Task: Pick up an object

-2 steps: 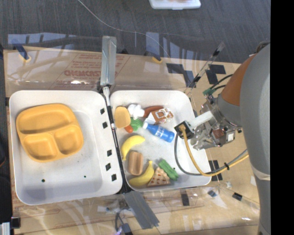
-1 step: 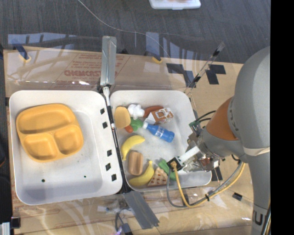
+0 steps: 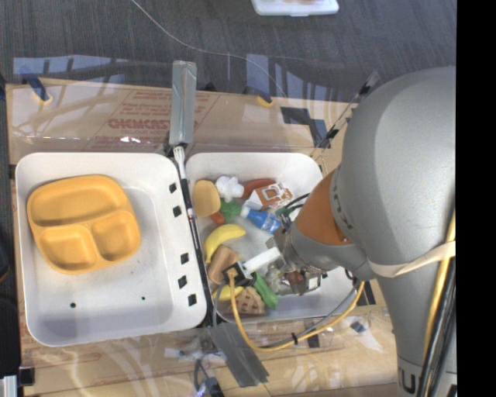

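The gripper (image 3: 291,271), fingers' state untellable, hangs right of the banana (image 3: 222,237), likely light, smooth plastic, best pinched mid-curve.

The left bin (image 3: 46,310) holds a yellow tray (image 3: 81,221) with three compartments, lying toward its upper left; the tray sits tilted against the bin's edges; two small dark specks mark the bare floor below it. Grey tape (image 3: 183,105) runs up from the seam between the bins; another grey strip (image 3: 236,349) lies below the seam. Brown cardboard (image 3: 116,116) with red lettering lies behind the bins under clear plastic; a white flat thing (image 3: 294,6) rests on the dark carpet (image 3: 93,27) at the top.
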Robot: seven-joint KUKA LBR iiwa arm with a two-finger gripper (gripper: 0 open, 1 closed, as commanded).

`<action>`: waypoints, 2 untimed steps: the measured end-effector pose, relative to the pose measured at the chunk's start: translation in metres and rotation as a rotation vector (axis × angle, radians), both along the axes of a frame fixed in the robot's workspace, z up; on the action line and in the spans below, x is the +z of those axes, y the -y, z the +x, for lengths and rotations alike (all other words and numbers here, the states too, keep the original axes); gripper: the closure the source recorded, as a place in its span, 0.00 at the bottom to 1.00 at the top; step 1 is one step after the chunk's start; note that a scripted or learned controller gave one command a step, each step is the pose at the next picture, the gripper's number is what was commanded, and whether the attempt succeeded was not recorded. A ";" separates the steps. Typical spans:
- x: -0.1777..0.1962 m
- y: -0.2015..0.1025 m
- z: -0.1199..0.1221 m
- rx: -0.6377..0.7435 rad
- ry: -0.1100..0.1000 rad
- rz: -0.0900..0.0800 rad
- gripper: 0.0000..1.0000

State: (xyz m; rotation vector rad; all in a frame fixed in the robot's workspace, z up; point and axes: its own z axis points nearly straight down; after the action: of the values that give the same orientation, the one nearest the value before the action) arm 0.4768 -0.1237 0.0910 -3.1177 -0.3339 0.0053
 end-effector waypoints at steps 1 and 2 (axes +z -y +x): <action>0.016 0.023 -0.001 0.039 0.000 -0.003 1.00; 0.000 -0.025 -0.001 0.013 0.000 -0.002 1.00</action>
State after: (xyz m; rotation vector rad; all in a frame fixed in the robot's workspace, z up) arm 0.4762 -0.0987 0.0908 -3.1172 -0.3546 0.0064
